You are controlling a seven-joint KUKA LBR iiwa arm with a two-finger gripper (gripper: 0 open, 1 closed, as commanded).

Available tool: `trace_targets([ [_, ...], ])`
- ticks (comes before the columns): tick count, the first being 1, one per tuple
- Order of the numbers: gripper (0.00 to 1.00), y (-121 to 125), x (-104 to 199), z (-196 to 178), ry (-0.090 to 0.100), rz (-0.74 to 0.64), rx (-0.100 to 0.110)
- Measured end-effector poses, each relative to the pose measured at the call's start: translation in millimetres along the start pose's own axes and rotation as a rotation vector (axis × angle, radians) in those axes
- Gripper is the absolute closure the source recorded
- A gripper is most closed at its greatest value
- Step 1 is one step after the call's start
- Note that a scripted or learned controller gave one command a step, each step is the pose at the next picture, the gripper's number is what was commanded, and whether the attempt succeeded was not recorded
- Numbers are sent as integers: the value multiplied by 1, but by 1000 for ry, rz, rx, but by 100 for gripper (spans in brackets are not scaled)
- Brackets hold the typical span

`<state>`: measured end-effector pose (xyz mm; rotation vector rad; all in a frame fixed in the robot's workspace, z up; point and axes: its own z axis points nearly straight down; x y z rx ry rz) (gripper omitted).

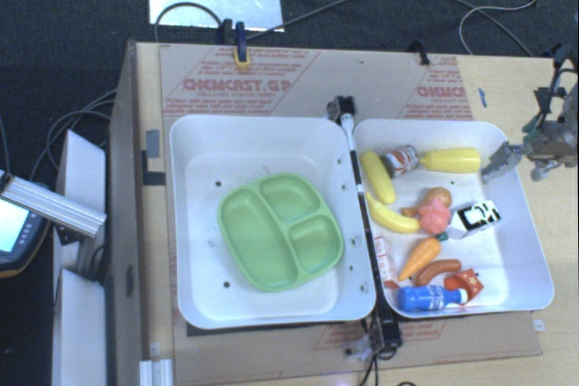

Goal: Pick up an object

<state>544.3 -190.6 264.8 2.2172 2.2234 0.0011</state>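
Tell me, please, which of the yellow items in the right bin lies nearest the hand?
The yellow bottle along the bin's far edge. It lies just left of the hand, while the two bananas sit farther off, by the divider between the bins.

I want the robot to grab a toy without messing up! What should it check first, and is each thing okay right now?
1. Toys to grab: ok. The right bin holds a carrot, bananas, a blue bottle and more.
2. End effector over the toys: not ok. It sits at the bin's right rim.
3. End effector free of toys: ok, nothing shows at its tip.
4. Fingers open: cannot tell, too small.
5. An easy target: ok. The yellow bottle lies nearest, with space around it.
6. Crowding: not ok in the middle, where the toys touch.
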Motion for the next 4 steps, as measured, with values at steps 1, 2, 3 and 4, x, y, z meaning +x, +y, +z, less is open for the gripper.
trace_targets([
  [1, 0, 45, 42, 121, 2, -1, 4],
  [2, 0, -3, 66, 161, -2, 2, -12],
  [3, 100, -4, 66, 153, -3, 1, -12],
  [4, 100, 11, 149, 66, 2, -2, -3],
])
